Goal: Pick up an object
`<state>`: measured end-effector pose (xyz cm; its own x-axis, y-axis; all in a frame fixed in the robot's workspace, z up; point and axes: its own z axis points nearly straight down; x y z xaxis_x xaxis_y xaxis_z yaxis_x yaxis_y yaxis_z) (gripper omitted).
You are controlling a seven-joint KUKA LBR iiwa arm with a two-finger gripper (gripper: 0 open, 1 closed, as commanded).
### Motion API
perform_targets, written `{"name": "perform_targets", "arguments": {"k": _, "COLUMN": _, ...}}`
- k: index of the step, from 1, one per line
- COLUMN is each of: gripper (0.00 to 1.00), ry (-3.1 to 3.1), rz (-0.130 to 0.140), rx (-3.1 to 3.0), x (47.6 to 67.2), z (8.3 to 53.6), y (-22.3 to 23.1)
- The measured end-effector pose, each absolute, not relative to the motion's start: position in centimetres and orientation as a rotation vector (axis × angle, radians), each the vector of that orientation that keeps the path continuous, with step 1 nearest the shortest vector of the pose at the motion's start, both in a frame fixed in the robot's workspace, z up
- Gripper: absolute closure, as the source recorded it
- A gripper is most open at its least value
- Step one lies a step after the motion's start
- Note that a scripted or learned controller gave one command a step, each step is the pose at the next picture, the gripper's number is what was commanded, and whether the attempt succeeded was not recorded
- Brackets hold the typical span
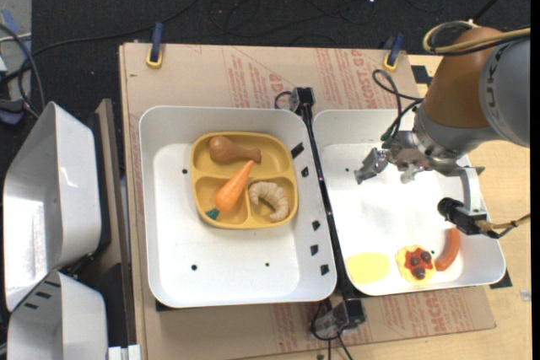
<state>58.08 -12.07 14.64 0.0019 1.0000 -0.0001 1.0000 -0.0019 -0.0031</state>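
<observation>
In the left bin (pixel 169 206) sits a yellow divided plate (pixel 201 154) holding a brown drumstick (pixel 234 150), an orange carrot (pixel 235 186) and a pale shrimp (pixel 271 199). In the right bin (pixel 371 223), near its front edge, lie a flat yellow disc (pixel 368 267), a small pizza-like piece with red and dark toppings (pixel 415 261) and an orange sausage (pixel 449 249). My gripper (pixel 390 165) hovers over the upper middle of the right bin with its fingers spread apart and nothing between them, well back from the three items.
Both bins rest on a cardboard-covered bench (pixel 253 67), fastened by yellow clamps (pixel 154 55) at the back. A black divider with clips (pixel 316 181) runs between the bins. White containers (pixel 46 181) stand off the bench's left side.
</observation>
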Motion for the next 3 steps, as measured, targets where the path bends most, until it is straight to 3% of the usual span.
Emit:
{"name": "perform_targets", "arguments": {"k": 1, "gripper": 1.00, "ry": -2.220, "rz": 0.000, "rx": -2.224, "x": 58.1, "z": 15.9, "y": -12.0}}
{"name": "perform_targets", "arguments": {"k": 2, "gripper": 1.00, "ry": -2.225, "rz": -0.003, "rx": -2.223, "x": 57.6, "z": 20.4, "y": -11.9}}
{"name": "perform_targets", "arguments": {"k": 3, "gripper": 1.00, "ry": -2.222, "rz": -0.001, "rx": -2.222, "x": 57.6, "z": 20.6, "y": -11.9}}
